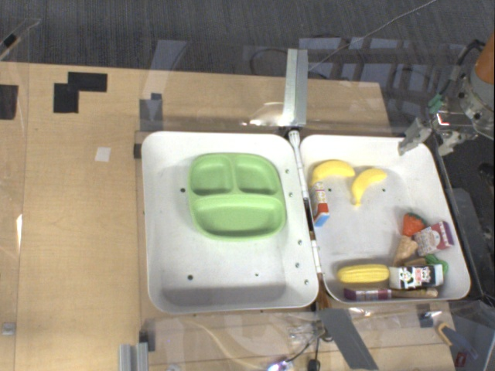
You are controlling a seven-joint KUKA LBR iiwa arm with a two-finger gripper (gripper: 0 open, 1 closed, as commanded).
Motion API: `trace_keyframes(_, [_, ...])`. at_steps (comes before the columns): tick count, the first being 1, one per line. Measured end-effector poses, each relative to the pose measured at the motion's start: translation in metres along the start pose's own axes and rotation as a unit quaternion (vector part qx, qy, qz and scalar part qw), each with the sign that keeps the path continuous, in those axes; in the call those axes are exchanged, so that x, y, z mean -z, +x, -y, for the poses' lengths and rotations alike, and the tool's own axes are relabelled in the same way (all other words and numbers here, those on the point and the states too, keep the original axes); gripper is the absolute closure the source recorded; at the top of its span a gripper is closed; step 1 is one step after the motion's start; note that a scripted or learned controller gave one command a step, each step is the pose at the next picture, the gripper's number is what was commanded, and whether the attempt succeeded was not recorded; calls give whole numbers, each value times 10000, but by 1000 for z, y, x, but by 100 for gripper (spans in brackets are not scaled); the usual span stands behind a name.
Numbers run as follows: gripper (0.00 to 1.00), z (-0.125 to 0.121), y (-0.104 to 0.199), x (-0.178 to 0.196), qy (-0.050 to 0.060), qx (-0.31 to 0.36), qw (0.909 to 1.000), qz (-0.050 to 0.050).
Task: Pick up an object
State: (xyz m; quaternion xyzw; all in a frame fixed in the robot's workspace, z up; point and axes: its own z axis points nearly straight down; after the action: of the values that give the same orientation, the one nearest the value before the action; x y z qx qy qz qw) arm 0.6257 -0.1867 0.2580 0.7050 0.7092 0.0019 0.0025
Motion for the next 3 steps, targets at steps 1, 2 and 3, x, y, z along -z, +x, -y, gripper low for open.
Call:
trace_keyframes(1, [0,-8,15,-158,-15,-173,9998,0])
trace_keyframes(2, [0,40,1,-168,-35,222,9997,7])
trace_keyframes(3, [100,37,3,-155,-78,225,9997,2])
